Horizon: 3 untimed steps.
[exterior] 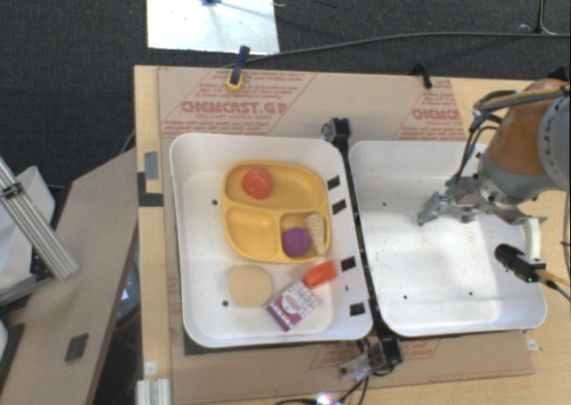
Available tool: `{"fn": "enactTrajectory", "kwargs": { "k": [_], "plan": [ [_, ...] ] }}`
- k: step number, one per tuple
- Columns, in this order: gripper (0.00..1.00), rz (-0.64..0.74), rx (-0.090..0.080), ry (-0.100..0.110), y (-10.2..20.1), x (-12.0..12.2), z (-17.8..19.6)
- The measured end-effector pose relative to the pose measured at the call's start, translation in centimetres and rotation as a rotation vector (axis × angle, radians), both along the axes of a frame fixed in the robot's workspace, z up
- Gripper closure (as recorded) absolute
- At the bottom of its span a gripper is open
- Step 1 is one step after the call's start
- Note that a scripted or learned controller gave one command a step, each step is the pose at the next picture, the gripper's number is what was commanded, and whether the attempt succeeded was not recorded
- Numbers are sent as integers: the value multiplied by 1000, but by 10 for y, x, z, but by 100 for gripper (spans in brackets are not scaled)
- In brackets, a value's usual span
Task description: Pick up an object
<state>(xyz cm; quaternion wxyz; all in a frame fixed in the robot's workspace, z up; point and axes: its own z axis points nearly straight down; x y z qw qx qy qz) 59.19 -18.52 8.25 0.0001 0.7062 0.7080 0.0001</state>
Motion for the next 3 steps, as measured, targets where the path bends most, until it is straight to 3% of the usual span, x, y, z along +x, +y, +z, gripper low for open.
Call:
{"fn": "enactTrajectory", "kwargs": {
  "k": [1,3],
  "plan": [
    [100,0,-1,-5,-1,1,13],
    [100,2,-1,-5,4,-10,121]
  ]
}}
